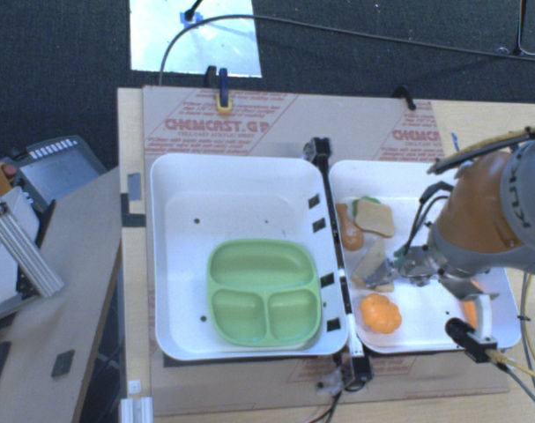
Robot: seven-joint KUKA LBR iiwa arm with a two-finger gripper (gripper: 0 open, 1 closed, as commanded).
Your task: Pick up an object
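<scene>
At the near edge of the right-hand bin [514, 324], an orange fruit [380, 314] sits by the divider, loose and clear of the arm. Just beyond it the KUKA arm [487, 214], reaching in from the right, has its gripper [399, 267] lowered over a grey, flattish object [371, 264] near the bin's left wall. Judged from the posture, this grey piece is the likely pick target; whether the tool is spread or closed on it cannot be told, because the wrist hides the tips. A small orange item [470, 311] lies under the arm toward the bin's right side. Farther back, a toy sandwich [374, 216] and a brown rounded piece [350, 234] rest together against the divider, a clutter that leaves little room for a clean approach. In the left-hand bin [188, 183], a green divided plate [263, 291] lies flat at the near side. Beyond both bins, a yellow-handled clamp [223, 91] pins the cardboard sheet [249, 117] beneath them.
</scene>
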